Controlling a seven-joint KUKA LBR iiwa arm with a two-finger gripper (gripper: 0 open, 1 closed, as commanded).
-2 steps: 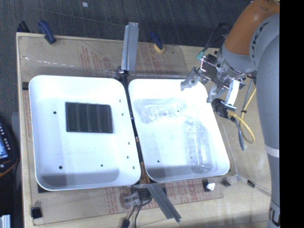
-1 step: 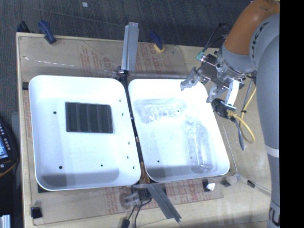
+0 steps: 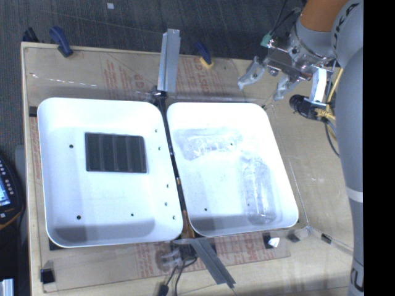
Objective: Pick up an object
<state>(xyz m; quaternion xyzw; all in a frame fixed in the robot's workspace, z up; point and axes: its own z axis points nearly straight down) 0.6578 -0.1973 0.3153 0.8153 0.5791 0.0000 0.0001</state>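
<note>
A clear plastic bottle (image 3: 257,190) lies lengthwise along the right side of the right bin (image 3: 185,165). A crumpled clear plastic bag or wrapper (image 3: 207,142) rests in that bin's upper part. A dark ribbed rectangular tray (image 3: 116,152) lies flat in the left bin (image 3: 62,227). My gripper (image 3: 266,83) hangs above the bench beyond the right bin's far right corner, fingers spread apart and nothing between them. It is well clear of all three objects.
A metal bar (image 3: 168,60) stands upright behind the gap between the bins. Blue clamps (image 3: 62,42) hold the board's far edge. A black cable fitting (image 3: 303,105) hangs beside the wrist. Brackets sit at the front of the bench.
</note>
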